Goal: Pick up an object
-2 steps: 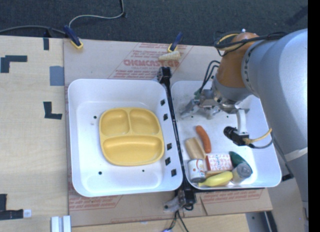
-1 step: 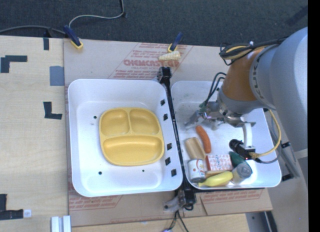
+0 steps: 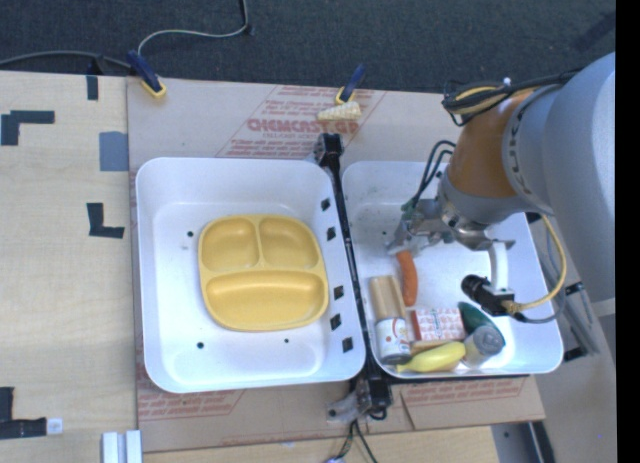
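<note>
My gripper [image 3: 408, 234] reaches down into the right bin [image 3: 372, 191], just above the upper end of an orange carrot-like piece [image 3: 407, 279]. A tan cylinder [image 3: 384, 298] lies left of that orange piece. Toward the front of this bin sit a small can [image 3: 392, 336], a red-and-white packet [image 3: 436, 324], a yellow banana [image 3: 438, 357] and a dark green item [image 3: 482, 323]. The arm's orange band [image 3: 480, 156] and grey body cover the bin's right part.
The left bin [image 3: 170, 191] holds a yellow divided plate [image 3: 263, 272]. A black divider with clips [image 3: 338, 241] runs between the bins. Cardboard lies beneath both, with yellow clamps [image 3: 340, 111] at the back edge. Cables trail near the wrist.
</note>
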Available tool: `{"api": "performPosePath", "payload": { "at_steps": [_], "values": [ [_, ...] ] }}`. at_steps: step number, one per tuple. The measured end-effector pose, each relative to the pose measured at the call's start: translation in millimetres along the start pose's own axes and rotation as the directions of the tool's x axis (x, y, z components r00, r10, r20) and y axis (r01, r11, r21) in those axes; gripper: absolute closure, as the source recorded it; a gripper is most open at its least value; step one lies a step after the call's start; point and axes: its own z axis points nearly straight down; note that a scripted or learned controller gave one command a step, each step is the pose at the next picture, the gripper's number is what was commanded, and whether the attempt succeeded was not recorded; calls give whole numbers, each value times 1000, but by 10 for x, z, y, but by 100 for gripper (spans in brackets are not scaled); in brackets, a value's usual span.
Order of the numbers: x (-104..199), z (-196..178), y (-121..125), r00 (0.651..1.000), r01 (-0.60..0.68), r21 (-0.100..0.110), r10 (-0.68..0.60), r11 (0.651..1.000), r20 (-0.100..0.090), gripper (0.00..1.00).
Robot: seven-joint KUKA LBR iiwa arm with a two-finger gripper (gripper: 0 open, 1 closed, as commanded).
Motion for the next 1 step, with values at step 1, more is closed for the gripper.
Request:
{"api": "performPosePath", "payload": {
  "at_steps": [1],
  "values": [
    [517,-954,-549,1000,1,5,-1,1000,-4,100]
  ]
}}
